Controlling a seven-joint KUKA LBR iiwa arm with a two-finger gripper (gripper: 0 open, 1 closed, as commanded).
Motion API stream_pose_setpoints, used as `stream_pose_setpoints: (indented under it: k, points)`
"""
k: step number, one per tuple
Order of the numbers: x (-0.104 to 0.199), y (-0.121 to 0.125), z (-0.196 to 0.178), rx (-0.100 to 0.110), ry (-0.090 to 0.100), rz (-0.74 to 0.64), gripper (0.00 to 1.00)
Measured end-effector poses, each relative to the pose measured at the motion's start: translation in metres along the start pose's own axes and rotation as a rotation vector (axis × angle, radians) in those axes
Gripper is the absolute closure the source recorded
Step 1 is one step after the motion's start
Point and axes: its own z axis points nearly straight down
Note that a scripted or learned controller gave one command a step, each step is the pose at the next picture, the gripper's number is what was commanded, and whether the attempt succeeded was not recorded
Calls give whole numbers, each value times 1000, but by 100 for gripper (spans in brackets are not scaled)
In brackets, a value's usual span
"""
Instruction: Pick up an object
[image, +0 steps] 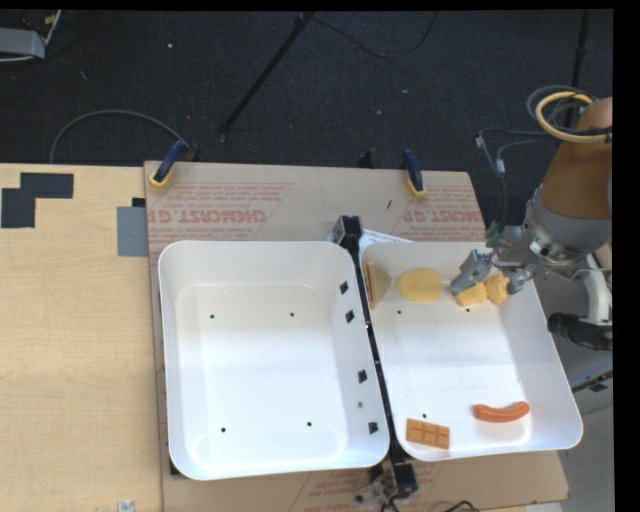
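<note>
Currently, in the camera view, the grey two-finger claw (483, 272) sits low over the far right corner of the right-hand shallow white bin (540, 340), carried by the grey arm with the orange band (575, 180) reaching in from the right. A small yellow-orange block (472, 295) lies right at the claw tips, touching or just below them; whether it sits between the fingers cannot be told, nor whether the fingers are apart or together.

Judged as the likely target, the block lies directly beneath and slightly nearer the viewer than the claw. Its long axis appears to run roughly across the bin, left to right. A grasp here would call for little more than a short descent.

Other items share the same bin:
- a pale yellow rounded lump (420, 285), just left of the claw;
- a tan wedge-shaped piece (377, 284) against the dividing wall;
- an orange sausage-shaped item (500, 411) near the front right;
- a flat orange waffle-patterned square (428, 434) at the front left corner.

The left-hand shallow white bin (200, 300) stands alongside. Both bins rest on a cardboard sheet (300, 205) clamped to the light wooden table (70, 350); the floor beyond is dark, with cables.
</note>
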Motion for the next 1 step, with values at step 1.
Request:
stream_pose_setpoints:
  k: [1]
  points:
    - [-11, -23, 87, 7, 1, 1, 0]
